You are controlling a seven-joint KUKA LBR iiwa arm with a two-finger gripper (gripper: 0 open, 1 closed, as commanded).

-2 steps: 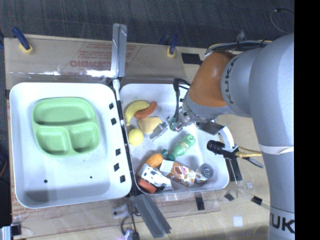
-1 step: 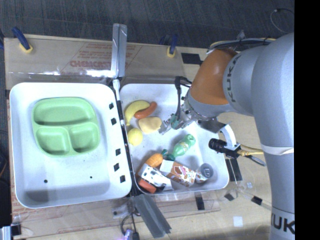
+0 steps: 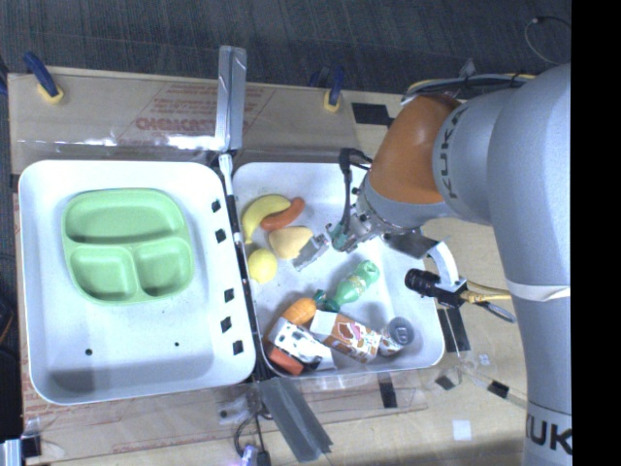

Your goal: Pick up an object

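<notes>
The right bin (image 3: 408, 184) holds several toy foods. A yellow banana (image 3: 260, 213) and a red sausage (image 3: 282, 213) lie at its upper left, with a pale yellow piece (image 3: 289, 242) and a lemon (image 3: 262, 265) just below them. A green bottle (image 3: 351, 284) lies tilted in the middle. An orange piece (image 3: 299, 311), a printed carton (image 3: 349, 336), a white box (image 3: 291, 341) and a grey round lid (image 3: 400, 334) sit along the front. My gripper (image 3: 318, 248) hangs low over the bin's middle, right beside the pale yellow piece, with its fingers near the bin floor.
The left bin (image 3: 39, 289) holds a green divided tray (image 3: 126, 244). A metal divider post (image 3: 231, 105) rises between the bins at the back. The arm's grey body and orange band (image 3: 417, 149) cover the right bin's right side. Blue clamps (image 3: 44, 76) grip the bench's back edge.
</notes>
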